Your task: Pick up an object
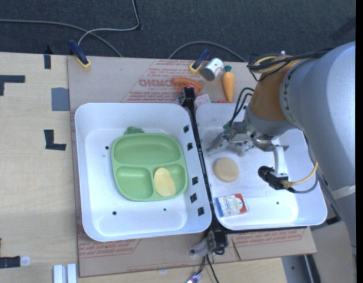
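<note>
Round tan cookie (pixel 226 170) lies flat on the right bin (pixel 299 208) floor, left of centre. Gripper (pixel 225 141) just above it at 12 o'clock, fingers spread open, nothing between them, not touching the cookie. Small red-white packet (pixel 231 205) at 6 o'clock from cookie. Left bin (pixel 90 158) at 9 o'clock holds green divided plate (pixel 147 152) with yellow piece (pixel 164 182) in lower right compartment.
</note>
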You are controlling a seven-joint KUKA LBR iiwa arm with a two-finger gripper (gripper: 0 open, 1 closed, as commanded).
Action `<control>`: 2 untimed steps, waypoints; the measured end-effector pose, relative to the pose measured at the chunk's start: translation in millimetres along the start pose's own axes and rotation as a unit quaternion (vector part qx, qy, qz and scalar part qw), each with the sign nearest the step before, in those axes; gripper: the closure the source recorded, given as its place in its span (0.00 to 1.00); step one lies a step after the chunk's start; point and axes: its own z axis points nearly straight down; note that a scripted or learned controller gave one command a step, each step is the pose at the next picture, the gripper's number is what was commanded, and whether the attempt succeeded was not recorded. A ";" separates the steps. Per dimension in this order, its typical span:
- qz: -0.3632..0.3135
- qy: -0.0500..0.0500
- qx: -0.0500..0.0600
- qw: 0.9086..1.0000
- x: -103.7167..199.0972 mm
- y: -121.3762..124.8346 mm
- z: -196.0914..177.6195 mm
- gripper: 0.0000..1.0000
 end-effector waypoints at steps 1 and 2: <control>0.000 0.000 0.000 1.000 -8.9 -12.2 -0.3 0.00; 0.000 -0.001 -0.001 1.000 -7.4 -23.3 -0.6 0.00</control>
